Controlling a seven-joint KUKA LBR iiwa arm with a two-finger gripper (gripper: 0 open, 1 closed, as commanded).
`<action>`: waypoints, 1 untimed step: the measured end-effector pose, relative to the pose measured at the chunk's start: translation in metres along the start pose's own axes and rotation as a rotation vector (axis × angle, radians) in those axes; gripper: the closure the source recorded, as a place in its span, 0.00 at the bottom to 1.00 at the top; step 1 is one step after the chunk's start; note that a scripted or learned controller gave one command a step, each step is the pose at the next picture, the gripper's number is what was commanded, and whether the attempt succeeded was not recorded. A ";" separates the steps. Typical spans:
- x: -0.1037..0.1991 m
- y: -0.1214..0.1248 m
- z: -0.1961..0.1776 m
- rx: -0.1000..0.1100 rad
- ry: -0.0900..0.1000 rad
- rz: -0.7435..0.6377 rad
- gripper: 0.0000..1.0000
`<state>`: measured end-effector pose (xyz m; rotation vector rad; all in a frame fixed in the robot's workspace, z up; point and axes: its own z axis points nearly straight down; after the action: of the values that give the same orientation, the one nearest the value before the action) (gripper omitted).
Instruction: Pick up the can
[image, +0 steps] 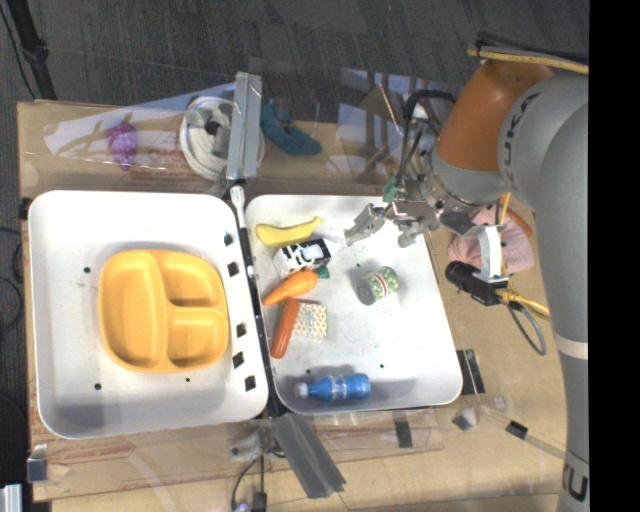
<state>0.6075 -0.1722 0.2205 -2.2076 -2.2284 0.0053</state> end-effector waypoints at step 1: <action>-0.028 -0.007 0.129 -0.003 -0.001 0.007 0.00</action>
<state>0.5996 -0.1997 0.0919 -2.2170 -2.2230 0.0025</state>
